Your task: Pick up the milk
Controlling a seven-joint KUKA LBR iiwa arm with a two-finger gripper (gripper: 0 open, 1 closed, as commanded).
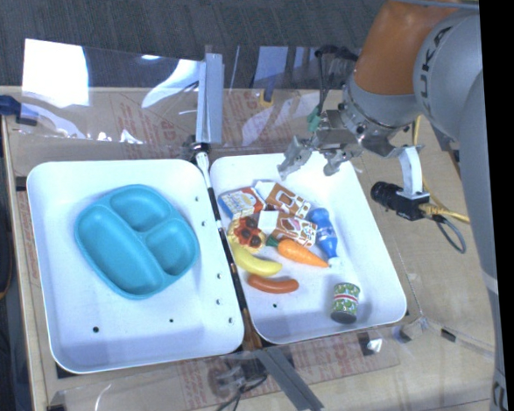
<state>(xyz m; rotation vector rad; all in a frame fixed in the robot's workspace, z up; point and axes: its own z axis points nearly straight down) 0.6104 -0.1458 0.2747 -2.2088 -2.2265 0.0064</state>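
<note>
The blue divided plate [136, 239] lies in the left bin [64, 337]. In the middle of the right bin [381, 279] the milk [285, 209], a small brown-and-white patterned carton, lies partly buried among a banana [254, 262], carrot [301, 253] and blue bottle [324, 231], its printing too small to read. Above the pile, at the bin's upper edge, the gripper [317, 163] hangs with fingers spread, nothing between them.

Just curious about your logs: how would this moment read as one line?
gripper: open, holding nothing | above right bin's far end | milk: lying among toy food | blue tray: left bin
</note>
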